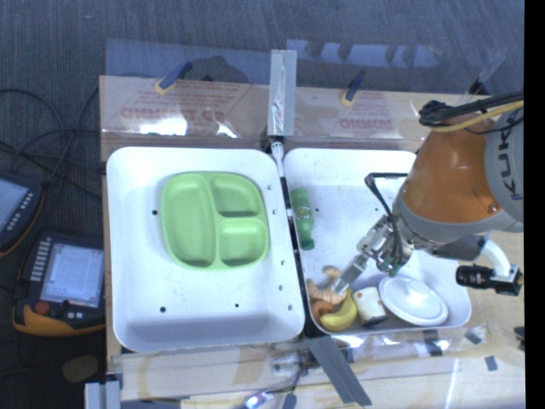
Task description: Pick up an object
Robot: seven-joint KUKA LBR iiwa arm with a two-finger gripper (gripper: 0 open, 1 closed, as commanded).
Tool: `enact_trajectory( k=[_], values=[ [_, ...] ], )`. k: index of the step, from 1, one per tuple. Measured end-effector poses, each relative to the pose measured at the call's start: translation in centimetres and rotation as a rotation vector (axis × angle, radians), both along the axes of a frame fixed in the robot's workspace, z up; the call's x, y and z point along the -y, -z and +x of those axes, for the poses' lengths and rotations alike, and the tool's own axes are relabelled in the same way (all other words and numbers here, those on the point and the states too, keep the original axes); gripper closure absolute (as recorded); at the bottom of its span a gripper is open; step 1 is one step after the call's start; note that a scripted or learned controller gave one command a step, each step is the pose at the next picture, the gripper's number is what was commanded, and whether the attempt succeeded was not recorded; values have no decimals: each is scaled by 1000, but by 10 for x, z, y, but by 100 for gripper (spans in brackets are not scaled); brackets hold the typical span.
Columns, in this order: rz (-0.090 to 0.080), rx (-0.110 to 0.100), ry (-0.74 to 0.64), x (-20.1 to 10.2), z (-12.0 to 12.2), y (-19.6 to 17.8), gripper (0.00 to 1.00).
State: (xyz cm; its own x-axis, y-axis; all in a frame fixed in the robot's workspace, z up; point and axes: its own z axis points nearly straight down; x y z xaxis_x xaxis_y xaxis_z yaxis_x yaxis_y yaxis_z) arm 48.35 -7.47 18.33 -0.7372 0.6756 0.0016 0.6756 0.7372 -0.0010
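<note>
Nearest the camera, along the front wall of the right bin, lies a cluster of small things: a yellow banana, a tan, lumpy piece just behind it, a small pale cup-like item and a white round dish. The gripper slants down toward the tan piece and the banana, its tips close over them; I cannot tell whether the fingers are spread or closed, and nothing is visibly between them. The likely target is the banana or the tan piece, which touch each other, so a clean grasp calls for descending onto one alone, with the fingers straddling its narrow width and clear of the bin wall and the cup. The banana looks smooth, curved and bright yellow, with a darker end, probably a toy. A green bottle lies near the dividing wall, well apart from the cluster, an easier pick. The left bin holds a green divided plate.
</note>
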Motion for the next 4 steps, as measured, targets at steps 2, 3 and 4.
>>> enact_trajectory(
  k=[2,3,4],
  values=[
    [0,15,14,22,5,84,100],
    [0,14,14,22,5,84,0],
    [1,15,16,22,5,75,100]
  ],
)
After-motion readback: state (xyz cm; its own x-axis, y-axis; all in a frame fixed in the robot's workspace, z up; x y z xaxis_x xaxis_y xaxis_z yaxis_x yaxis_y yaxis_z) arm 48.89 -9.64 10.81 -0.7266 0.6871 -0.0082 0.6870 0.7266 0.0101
